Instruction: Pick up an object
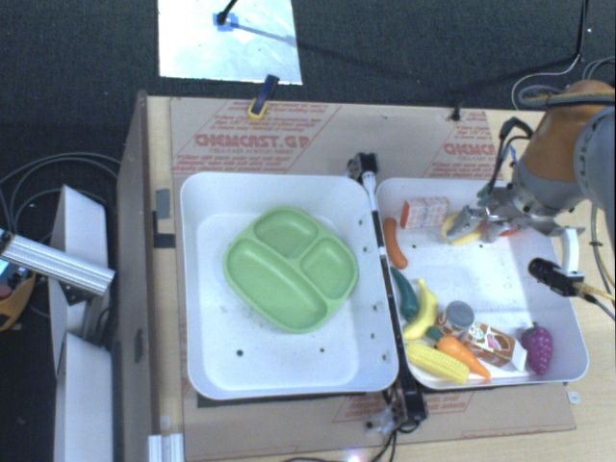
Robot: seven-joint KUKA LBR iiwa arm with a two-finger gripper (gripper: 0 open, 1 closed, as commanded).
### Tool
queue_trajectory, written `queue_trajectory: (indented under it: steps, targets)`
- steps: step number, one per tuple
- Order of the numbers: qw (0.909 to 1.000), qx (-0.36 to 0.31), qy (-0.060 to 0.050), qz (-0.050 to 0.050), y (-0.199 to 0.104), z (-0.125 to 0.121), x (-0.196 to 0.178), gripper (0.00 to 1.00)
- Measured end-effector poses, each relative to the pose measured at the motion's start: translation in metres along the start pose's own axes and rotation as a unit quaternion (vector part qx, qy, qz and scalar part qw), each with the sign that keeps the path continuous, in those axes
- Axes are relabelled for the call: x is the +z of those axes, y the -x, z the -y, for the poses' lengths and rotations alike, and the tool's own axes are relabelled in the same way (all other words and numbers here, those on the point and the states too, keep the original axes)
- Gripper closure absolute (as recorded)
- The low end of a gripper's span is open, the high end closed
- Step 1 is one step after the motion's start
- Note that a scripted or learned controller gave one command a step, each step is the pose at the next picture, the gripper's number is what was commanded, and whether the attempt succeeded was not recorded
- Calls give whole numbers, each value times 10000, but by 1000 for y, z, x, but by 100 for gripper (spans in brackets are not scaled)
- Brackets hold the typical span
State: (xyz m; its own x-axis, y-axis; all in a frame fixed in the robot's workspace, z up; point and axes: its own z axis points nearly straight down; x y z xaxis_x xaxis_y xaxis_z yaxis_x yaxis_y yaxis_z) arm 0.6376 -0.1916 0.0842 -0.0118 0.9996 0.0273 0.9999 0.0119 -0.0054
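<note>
My gripper (471, 223) hangs low over the far part of the right bin (500, 277), reaching in from the right. A small yellow piece (461, 235) shows right at its tip, touching or just under it; I cannot tell whether it is gripped. A white and orange box (423, 212) lies just left of the gripper. Further left an orange sausage (393, 244) rests along the bin's left wall.
The right bin's near left corner holds a dark green item (405, 293), a banana (422, 317), a grey can (458, 314), corn (435, 362), a carrot (464, 355), a snack packet (497, 345) and purple grapes (537, 347). A green divided plate (291, 269) lies in the left bin (217, 354).
</note>
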Motion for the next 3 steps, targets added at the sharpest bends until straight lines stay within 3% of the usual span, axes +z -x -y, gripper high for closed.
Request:
queue_trajectory:
  steps: [1, 2, 3]
  targets:
    - [10000, 13, -4, 70, -14, -26, 1, 0]
    - [9999, 12, 90, 130, -9, -29, -15, 100]
    - [9998, 77, 46, 152, 15, 47, -86, 100]
